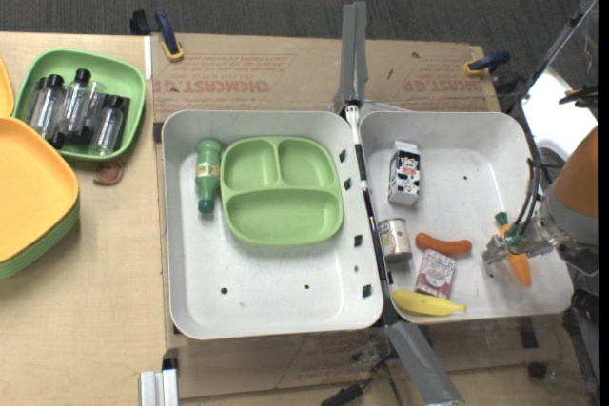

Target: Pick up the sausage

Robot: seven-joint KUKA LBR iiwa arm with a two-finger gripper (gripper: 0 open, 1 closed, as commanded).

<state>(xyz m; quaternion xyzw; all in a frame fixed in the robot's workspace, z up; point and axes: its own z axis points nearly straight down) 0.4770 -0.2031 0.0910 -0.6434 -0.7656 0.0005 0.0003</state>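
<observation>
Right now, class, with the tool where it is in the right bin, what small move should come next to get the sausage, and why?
Probably a short shift toward the left of the view. The tool sits over the carrot near the right bin's right wall, while the sausage lies apart from it, beside the can and above the pink packet. It should be centred over the sausage before it descends.
</observation>
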